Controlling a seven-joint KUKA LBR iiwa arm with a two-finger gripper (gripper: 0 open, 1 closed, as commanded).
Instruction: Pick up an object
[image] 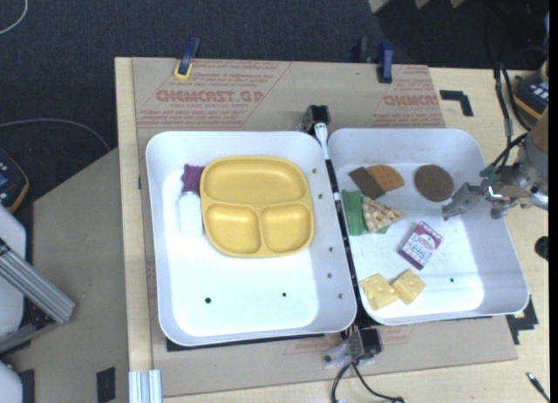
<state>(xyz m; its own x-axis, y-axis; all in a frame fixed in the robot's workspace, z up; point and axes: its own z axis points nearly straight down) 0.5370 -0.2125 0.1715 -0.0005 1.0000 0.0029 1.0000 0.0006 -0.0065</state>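
Gripper: grey metal, over right bin's far right side; finger state: cannot tell.
Cookie: brown disc, just left of gripper.
Plate: yellow, three-sectioned, left bin.

White bins: two, sitting side by side, left bin, right bin.
Yellow divided plate: one, three compartments, lying in left bin.
White bottle with purple cap: one, lying beside plate.
Cheese-like yellow blocks: two, and.
Round brown disc: one.
Toast-like slice: one.
Pizza-like wedge: one.
Green strip: one.
Small red packet: one.
Clamps gripping table's far edge: two, and.
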